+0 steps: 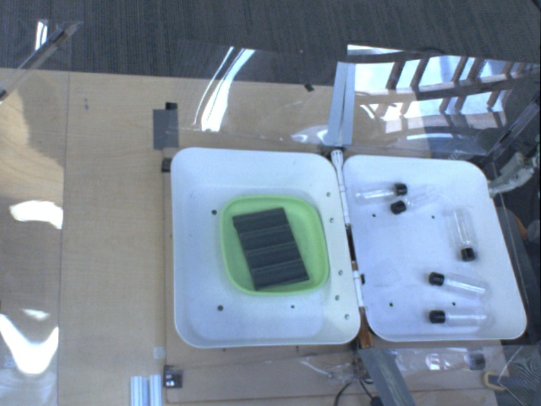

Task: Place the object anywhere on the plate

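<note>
Five clear vials (457,284) lie loose; dark block (270,249) rests on green plate (315,244).

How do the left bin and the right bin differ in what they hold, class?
The left bin holds a green plate bearing a dark ribbed block; the right bin holds several clear vials with black caps. The left bin's load sits stacked and central; the right bin's vials lie scattered. Both bins are shallow and white.

The clear vials (461,284) in the right bin (499,252) nearly vanish against the white, only their black caps reading plainly, while glare blurs the bench's (101,227) upper edge and the dark block (270,249) hides the plate's (314,242) centre
</note>
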Robot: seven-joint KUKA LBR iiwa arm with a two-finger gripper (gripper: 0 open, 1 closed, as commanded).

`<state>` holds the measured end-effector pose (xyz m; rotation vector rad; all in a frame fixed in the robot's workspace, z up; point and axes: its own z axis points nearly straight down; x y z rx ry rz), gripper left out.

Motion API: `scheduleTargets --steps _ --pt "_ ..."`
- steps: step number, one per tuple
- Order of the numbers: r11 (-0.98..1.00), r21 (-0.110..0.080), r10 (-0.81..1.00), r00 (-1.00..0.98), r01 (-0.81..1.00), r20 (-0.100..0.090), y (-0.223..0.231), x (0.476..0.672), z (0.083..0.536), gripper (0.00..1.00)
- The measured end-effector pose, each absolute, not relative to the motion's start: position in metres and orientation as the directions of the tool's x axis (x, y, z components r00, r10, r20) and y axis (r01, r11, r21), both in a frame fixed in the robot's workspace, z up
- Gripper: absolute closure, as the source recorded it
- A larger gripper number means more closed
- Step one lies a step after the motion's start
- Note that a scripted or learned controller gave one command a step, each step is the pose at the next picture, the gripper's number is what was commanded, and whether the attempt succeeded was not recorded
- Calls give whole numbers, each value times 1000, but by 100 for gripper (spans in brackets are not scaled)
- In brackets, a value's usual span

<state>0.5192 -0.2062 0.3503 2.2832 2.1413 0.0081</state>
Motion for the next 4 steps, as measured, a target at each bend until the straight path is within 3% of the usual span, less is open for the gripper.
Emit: scheduleTargets --steps 1,4 --pt "-173 15 985 173 985 -3 -201 490 438 0" --pt "-173 14 985 173 985 -4 -201 490 438 0"
